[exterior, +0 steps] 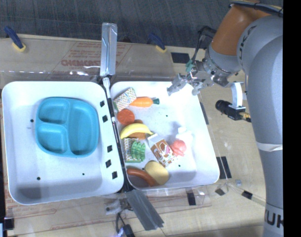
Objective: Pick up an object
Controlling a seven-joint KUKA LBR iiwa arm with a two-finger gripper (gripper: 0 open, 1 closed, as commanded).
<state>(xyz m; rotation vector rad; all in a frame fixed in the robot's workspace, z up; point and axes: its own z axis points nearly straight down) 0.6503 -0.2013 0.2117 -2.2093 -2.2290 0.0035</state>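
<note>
Nearest the camera, at the front edge of the right bin, lie a brown sausage and a pale potato, touching each other. Just behind them sit a green packet and a small printed carton, with a pink toy beside the carton. A banana lies across the middle near the divider, a red-orange ball just behind it. At the far end a carrot rests beside a checkered packet.

The left bin holds a blue tray with three compartments, lying flat.

Both bins sit on the worktop, under a clear sheet with red print.

The arm comes in from the right, its orange band high at the top. The jaws hang above the far right corner of the right bin, spread apart with nothing between them, apart from the carrot and the other items.
</note>
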